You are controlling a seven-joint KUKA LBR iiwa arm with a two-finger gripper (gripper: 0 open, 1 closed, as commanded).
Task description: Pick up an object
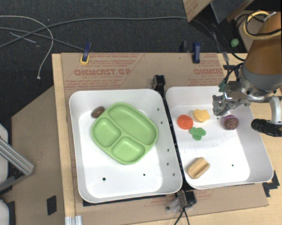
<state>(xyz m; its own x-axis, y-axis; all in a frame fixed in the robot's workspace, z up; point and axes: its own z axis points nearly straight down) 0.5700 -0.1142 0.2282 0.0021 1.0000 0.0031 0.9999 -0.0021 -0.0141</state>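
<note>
Hovering over the far part of the right bin [254, 172], gripper [220, 106] hangs from the arm [263, 50] that comes in from the right. Can't tell its state, too small and cluttered at the tip. Nothing visibly held.

Candidates all in the right bin: purple ball [231, 122] just right and a bit nearer than the gripper tip, closest of the lot. Yellow piece [201, 115] just left of the tip, slightly nearer. Tomato [185, 122] further left, touching or almost touching the yellow piece. Green bit [197, 133] near of those two. Bread roll [198, 167] well apart, toward the near edge, long axis running diagonal, near-left to far-right.

Key relation: tip sits between the yellow piece and the purple ball, neither directly under it as far as this slanted view shows. My guess is the next move needs a short sideways shift, left for yellow or right for purple, then a straight drop. Purple ball is round, may roll off the fingers. Yellow piece is crowded by the tomato, so a finger could clip that.

Left bin [88, 181] has a green tray [124, 132] and a brown item [98, 111] at its far-left corner, well apart from the gripper, unlikely targets.

Pick not yet done.
</note>
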